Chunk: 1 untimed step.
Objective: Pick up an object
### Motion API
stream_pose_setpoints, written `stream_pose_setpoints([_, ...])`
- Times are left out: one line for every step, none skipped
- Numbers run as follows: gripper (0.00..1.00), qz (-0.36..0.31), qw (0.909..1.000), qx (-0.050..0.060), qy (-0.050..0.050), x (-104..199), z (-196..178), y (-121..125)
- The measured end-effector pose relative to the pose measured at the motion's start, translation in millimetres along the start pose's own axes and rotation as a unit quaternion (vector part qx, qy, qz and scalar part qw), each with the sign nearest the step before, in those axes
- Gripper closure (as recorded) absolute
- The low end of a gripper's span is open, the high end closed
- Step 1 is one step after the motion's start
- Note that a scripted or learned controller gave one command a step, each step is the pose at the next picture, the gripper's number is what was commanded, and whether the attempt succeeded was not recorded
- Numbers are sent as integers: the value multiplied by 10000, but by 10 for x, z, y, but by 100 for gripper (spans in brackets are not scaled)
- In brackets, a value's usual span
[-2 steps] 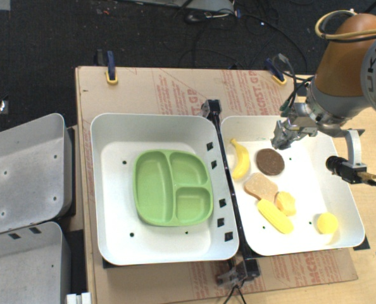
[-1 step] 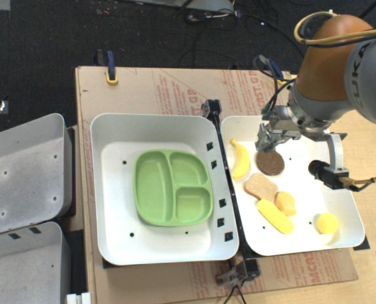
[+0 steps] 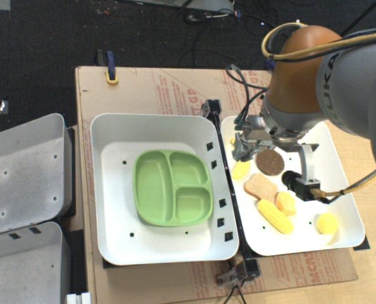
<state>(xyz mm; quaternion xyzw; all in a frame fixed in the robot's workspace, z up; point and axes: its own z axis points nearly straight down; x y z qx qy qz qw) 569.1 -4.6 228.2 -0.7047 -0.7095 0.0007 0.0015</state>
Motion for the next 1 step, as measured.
stream_pose_setpoints([100,-3,10000,0,1,538,94,-155])
